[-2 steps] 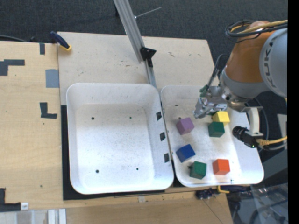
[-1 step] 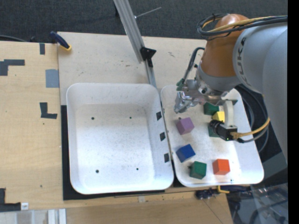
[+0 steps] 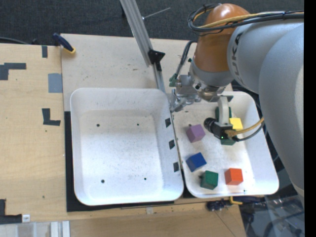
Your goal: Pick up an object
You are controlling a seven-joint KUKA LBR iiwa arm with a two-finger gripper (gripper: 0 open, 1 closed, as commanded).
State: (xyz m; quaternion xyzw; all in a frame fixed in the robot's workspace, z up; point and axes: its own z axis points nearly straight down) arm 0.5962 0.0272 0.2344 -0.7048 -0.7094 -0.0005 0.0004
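The right bin (image 3: 261,181) holds several small blocks: a purple cube (image 3: 195,132), a blue cube (image 3: 196,161), a green cube (image 3: 209,179), an orange cube (image 3: 234,176) and a yellow block (image 3: 236,124). My gripper (image 3: 177,101) hangs below the orange wrist band over the bin's far left corner, close to the wall shared with the left bin. It is above and left of the purple cube, and no block shows in it. A black wrist part with a green light (image 3: 220,130) partly hides the yellow block.
The left white bin (image 3: 118,147) lies beside the right one. A slanted metal bar (image 3: 138,28) crosses from the top down to the bins' shared far corner. A blue and yellow tool (image 3: 64,42) rests on the bench at the far left.
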